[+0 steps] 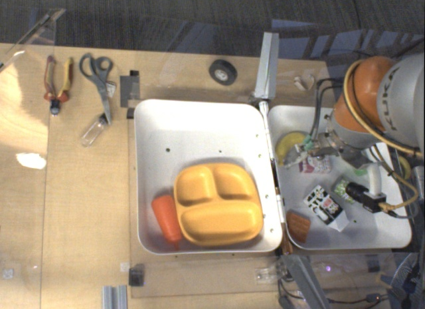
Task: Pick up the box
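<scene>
While the grey arm with the orange band (pixel 388 95) hung over the right shallow white bin (pixel 398 240), its pincer (pixel 311 149) sat low near that bin's back left corner. It was just beside a rounded yellow object (pixel 289 145) and right above a small crumpled pink-and-white packet (pixel 319 165). Whether the pincer was apart or together could not be told, as the view was too cluttered there, and nothing could be seen clamped in it.

The small white cardboard box with a black printed pattern (pixel 324 205) lay flat on the floor of the right bin, toward its front and somewhat left of centre. It was turned at an angle to the bin walls and lay apart from the pincer. A brown rounded piece (pixel 299 226) rested near the box, in the bin's front left corner.

The left shallow white bin (pixel 199 116) held a yellow plastic tray with three compartments (pixel 216 205), lying toward the front. An orange carrot-shaped toy (pixel 166 220) lay touching its left side.

On the pale wooden tabletop (pixel 66 201) to the left of the bins lay red-handled pliers (pixel 56 80), grey-handled scissors (pixel 98 78) and a small clear tube (pixel 94 130). A black roll of tape (pixel 223 72) lay behind the left bin.
</scene>
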